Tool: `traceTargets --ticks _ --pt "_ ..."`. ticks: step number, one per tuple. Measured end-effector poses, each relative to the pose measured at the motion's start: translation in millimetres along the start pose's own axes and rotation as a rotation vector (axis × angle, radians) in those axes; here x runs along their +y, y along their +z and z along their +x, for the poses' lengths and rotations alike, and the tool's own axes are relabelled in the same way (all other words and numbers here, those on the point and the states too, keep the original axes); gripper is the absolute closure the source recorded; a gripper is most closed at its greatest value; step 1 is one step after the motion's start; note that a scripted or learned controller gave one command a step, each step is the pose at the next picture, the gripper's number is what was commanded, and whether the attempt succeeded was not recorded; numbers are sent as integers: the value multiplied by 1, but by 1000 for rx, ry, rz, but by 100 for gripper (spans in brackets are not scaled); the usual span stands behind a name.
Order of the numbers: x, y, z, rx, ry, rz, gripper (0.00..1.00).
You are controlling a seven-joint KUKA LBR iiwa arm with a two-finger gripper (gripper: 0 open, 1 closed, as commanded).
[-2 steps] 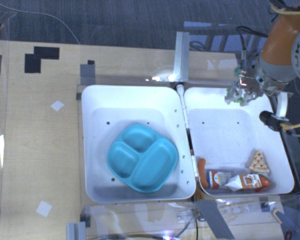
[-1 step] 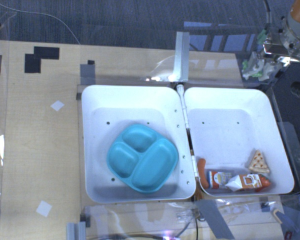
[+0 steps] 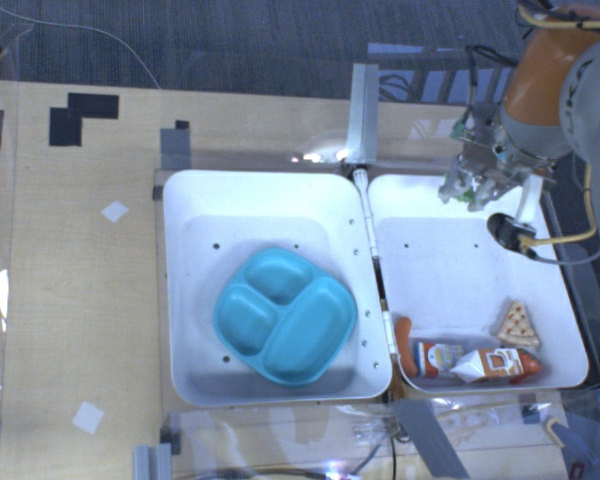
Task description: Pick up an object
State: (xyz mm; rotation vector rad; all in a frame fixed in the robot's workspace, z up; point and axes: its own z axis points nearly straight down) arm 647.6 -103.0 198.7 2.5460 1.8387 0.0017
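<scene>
A pale wood-grain table [image 3: 70, 298] fills the left and bottom of the frame, marked with black blocky patches at the upper left and a few small pale squares of tape. Along the top runs dark grey ribbed carpet [image 3: 260, 18], crossed by a thin pale cable at the upper left. A clear sheet with faint reflections stands at the left edge. Grey metal brackets sit at the corners of the bins, and a metal post [image 3: 364, 113] rises at the upper middle where the 2 bins meet.

The 2 bins are shallow, smooth white plastic with rounded corners, touching along a shared middle edge. The left bin [image 3: 195, 203] holds a blue plate [image 3: 285, 315], glossy, rounded, split into 3 compartments, lying flat toward its lower middle. The right bin [image 3: 430, 278] holds 3 things along its bottom edge: a packet [image 3: 470, 360], orange and white, crinkled and lying on its side; a small red piece [image 3: 403, 330] just beside the packet's left end against the bin's left wall; and a tan triangle [image 3: 517, 325], dotted like a cracker or waffle wedge, just above the packet's right end.

The arm [image 3: 560, 78], grey with a smooth orange band, enters at the upper right. Its jaws [image 3: 470, 190] hang over the upper right corner of the right bin, well apart from the things at the bottom; nothing shows between them, and whether they are spread or pressed together cannot be told.
</scene>
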Motion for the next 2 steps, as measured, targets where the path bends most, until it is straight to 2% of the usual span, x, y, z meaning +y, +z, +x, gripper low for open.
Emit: traceTargets --ticks 1,2 --pt "-38 -25 -31 1 111 -1 100" --pt "-116 -19 -17 1 61 -1 100"
